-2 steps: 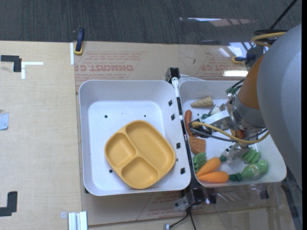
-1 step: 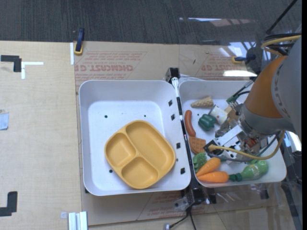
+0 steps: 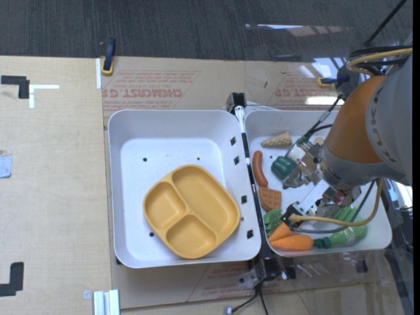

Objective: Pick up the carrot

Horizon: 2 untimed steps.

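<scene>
An orange carrot (image 3: 293,243) with a green stub lies along the front wall of the right bin (image 3: 289,120). A second, smaller orange piece (image 3: 279,231) with green leaves rests just behind it. My gripper (image 3: 303,170) hangs over the middle of the right bin, behind and slightly right of the carrot and well apart from it. A dark green toy (image 3: 283,167) sits right at its left side. The arm's bulky grey and orange wrist (image 3: 357,133) hides the bin's right half.
In the right bin lie a red sausage (image 3: 260,168), a brown waffle piece (image 3: 270,197), a tan cone-shaped piece (image 3: 277,140) and green items (image 3: 344,213). The left bin (image 3: 131,149) holds a yellow divided plate (image 3: 190,210). A yellow cable (image 3: 328,223) loops above the carrot.
</scene>
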Available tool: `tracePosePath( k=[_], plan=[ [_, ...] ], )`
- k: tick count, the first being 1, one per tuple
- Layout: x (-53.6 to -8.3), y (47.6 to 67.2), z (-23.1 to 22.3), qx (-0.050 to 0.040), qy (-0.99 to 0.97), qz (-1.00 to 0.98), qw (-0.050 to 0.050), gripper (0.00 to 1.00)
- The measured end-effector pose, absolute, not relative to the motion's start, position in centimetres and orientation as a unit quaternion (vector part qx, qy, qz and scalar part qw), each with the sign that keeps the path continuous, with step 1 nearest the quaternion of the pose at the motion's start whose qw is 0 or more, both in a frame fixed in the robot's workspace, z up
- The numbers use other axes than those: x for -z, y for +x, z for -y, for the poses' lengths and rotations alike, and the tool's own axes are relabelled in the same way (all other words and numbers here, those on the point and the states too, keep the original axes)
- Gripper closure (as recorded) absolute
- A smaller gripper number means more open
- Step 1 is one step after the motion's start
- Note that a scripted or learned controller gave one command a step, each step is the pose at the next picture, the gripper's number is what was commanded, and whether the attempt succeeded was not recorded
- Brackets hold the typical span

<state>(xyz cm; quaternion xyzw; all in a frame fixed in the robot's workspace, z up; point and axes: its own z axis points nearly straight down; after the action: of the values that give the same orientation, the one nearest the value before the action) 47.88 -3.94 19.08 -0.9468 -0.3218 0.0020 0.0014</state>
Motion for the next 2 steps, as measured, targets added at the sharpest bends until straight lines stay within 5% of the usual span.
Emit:
tracePosePath(
  k=[2],
  plan=[
    [-18.99,47.85,3.31,-0.0028,-0.883,0.469,0.001,0.00]
  ],
)
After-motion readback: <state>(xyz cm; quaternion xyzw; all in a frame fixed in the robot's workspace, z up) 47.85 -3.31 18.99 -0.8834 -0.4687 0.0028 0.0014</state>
